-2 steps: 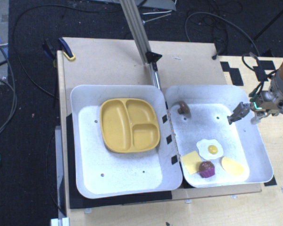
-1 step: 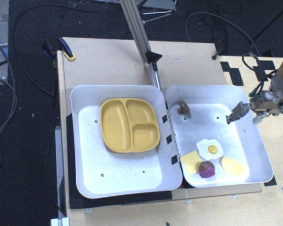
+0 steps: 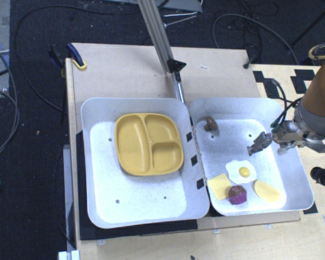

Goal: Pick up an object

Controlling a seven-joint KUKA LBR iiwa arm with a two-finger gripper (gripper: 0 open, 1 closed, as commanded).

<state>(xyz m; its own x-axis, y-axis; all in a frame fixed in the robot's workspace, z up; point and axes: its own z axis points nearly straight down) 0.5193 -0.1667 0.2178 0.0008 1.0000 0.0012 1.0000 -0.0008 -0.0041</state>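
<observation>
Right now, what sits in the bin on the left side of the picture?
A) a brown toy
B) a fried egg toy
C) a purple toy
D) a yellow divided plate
D: the yellow divided plate lies in the left bin; the small toys are all in the right bin.

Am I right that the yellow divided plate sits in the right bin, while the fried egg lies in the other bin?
Not quite: the camera view shows the yellow divided plate in the left bin; the fried egg lies in the right bin.
</observation>
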